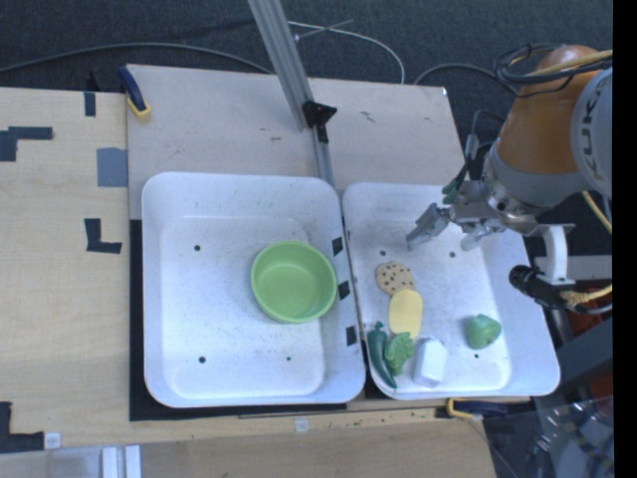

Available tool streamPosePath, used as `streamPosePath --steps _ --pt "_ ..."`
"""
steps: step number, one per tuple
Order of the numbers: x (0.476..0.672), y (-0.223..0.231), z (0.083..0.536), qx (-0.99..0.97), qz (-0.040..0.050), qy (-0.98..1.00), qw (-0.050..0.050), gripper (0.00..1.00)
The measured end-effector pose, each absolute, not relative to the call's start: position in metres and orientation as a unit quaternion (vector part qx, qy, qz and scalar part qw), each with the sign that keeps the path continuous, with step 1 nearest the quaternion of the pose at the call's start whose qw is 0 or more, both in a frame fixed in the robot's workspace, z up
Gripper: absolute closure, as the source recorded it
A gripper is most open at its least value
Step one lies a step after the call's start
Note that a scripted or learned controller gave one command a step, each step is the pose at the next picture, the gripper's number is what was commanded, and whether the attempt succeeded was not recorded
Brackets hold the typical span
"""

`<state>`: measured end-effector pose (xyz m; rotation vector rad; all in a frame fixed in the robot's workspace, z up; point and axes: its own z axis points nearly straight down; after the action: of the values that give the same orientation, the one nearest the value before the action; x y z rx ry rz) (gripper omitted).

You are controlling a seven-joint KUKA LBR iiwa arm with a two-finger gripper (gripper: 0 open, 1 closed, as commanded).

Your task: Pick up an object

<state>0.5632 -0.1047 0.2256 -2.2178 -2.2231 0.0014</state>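
Jaws spread with nothing between them, gripper (430, 229) over right bin (518, 366), cookie (394, 277) just below

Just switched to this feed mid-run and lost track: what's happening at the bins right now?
The arm reaches in from the right, its gripper poised over the upper part of the right bin with nothing between its fingers. The pickable items lie lower in that bin: a cookie, a yellow piece, a green leafy piece, a white block and a small green object. The left bin holds a green bowl. Nothing looks picked yet.
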Motion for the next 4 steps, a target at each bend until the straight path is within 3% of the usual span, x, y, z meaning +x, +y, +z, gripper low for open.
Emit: streamPosePath --steps 1,3,4 --pt "0.563 -0.105 0.226 -0.706 0.0004 -0.708 0.001 0.0" --pt "0.552 -0.102 0.1 -0.707 0.0028 -0.708 0.003 0.0" --pt "0.552 -0.102 0.089 -0.707 0.0007 -0.707 0.0 0.0"
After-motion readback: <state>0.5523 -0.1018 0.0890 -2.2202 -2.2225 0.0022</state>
